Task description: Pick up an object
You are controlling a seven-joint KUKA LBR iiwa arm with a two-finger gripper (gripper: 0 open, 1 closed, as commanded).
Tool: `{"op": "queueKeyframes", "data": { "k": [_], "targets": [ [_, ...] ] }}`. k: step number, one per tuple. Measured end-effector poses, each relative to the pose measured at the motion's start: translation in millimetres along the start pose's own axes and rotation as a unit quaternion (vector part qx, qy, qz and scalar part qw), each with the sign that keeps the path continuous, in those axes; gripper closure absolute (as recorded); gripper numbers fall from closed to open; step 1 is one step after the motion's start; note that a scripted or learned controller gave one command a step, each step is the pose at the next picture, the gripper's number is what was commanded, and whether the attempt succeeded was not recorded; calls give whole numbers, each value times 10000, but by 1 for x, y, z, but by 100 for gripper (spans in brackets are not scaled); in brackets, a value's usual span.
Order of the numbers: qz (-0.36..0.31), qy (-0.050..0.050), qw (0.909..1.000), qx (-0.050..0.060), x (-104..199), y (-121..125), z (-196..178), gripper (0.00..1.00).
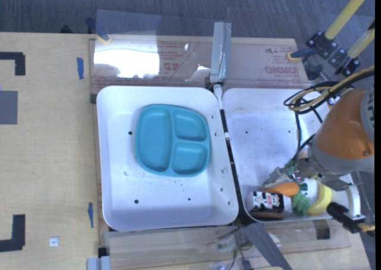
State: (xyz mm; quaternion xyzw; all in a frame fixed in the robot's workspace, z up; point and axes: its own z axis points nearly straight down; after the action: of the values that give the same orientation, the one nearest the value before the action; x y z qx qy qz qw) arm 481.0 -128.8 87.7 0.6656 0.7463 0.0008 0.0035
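I have arm low over right bin (pixel 262 114), gripper (pixel 284 174) just above toy pile in near corner. Can't tell finger state from here. Targets: orange carrot (pixel 287 189), glossy yellow lemon-shaped piece (pixel 322 199), green knobbly bit (pixel 301 203), small printed carton (pixel 268 201), all touching. I'd go straight down on carrot, avoid bin wall. Left bin (pixel 113 161) holds smooth blue divided plate (pixel 172 140).

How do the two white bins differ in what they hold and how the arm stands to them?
The left bin holds one thing, a blue divided plate lying flat near its middle; the right bin holds a small cluster crowded into its near corner: a carton, a carrot and a yellow toy. The arm hangs over the right bin, well away from the left bin. Both are shallow, white and speckled.
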Motion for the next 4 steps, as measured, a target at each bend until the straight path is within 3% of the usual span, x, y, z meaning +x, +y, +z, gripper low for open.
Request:
{"op": "queueKeyframes", "data": {
  "k": [1,2,3,4],
  "targets": [
    [-701,-5,9975,-21,-38,5,-112,0],
    [103,28,9999,6,-80,34,-8,0],
    [102,20,9999,21,-81,33,-16,100],
    [401,26,9992,21,-24,81,-10,100]
  ]
}}
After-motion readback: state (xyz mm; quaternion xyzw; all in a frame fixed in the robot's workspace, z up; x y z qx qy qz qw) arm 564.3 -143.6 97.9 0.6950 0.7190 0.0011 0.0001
